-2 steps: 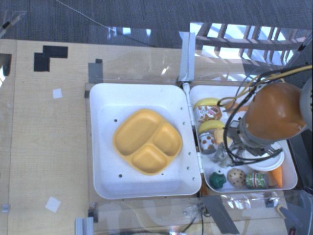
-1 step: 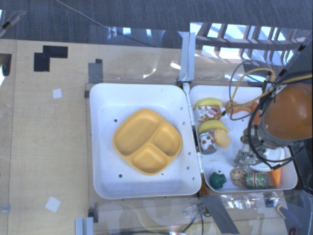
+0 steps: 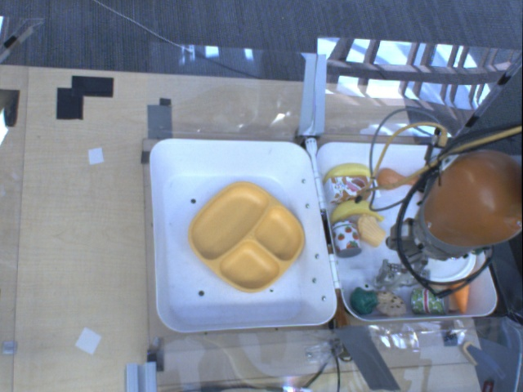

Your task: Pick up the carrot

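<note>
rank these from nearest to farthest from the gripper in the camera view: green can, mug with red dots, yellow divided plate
1. green can, in the right bin just right of the gripper, near the front wall.
2. mug with red dots, in the right bin, left of the gripper by the divider.
3. yellow divided plate, in the middle of the left bin.

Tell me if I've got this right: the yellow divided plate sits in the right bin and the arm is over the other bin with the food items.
Not quite. The camera view shows the yellow divided plate in the left bin, not the right one. The rest stands: the arm is over the other bin with the food items.
</note>
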Available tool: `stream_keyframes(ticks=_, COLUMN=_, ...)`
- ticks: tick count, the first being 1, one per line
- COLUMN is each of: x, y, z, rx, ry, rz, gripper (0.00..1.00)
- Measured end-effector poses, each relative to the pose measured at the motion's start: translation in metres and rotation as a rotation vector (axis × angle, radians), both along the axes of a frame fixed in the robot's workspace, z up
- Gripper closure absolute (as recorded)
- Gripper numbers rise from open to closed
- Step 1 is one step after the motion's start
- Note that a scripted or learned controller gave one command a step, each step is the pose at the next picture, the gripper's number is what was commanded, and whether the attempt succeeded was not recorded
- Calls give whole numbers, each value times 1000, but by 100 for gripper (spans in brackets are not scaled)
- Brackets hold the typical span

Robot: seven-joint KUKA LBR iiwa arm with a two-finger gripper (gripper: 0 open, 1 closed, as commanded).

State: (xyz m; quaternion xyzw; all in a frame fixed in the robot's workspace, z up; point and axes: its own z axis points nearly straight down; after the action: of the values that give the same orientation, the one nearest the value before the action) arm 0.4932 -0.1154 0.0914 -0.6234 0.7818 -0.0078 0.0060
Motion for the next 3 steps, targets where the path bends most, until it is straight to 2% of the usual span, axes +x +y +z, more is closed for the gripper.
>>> stream_keyframes(ticks=1, x=22, y=-59, z=43, rx=0, ry=12, rz=379, gripper=100)
stream_keyframes(ticks=2, x=0, y=15, z=1, rx=-5, ry=2, rz=300, gripper=100)
stream_keyframes(ticks=3, x=-1, y=-67, z=-1, rx=-6, ry=1, rz=423, gripper=100)
